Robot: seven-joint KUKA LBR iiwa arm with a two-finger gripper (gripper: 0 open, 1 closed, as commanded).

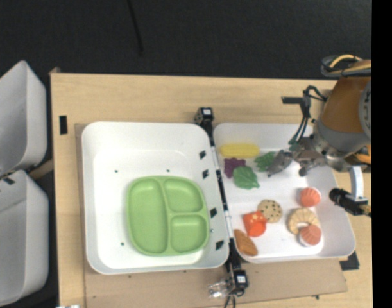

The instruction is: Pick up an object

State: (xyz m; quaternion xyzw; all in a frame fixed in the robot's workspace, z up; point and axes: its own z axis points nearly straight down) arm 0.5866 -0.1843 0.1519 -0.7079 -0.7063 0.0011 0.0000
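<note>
1. Over the right bin, near its far right side: hand low above the floor, reaching in toward the leafy pieces.
2. Right at the fingertips: a dark green leafy toy, touching or nearly so; impossible to say whether clamped.
3. Cannot tell whether the hand is apart or together; too dark and small to read.
4. Just beyond the hand, further left: yellow corn-like piece, purple grapes, a second green leaf.
5. Nearer the front edge, below the hand: orange ball, cookie, red piece, bread roll, pastry and a pink-topped piece.
6. Well apart, across the divider: left bin with a green divided plate.
7. Judged progress: approach made, nothing seen lifted; grasp, closing and raising likely left to do.
</note>
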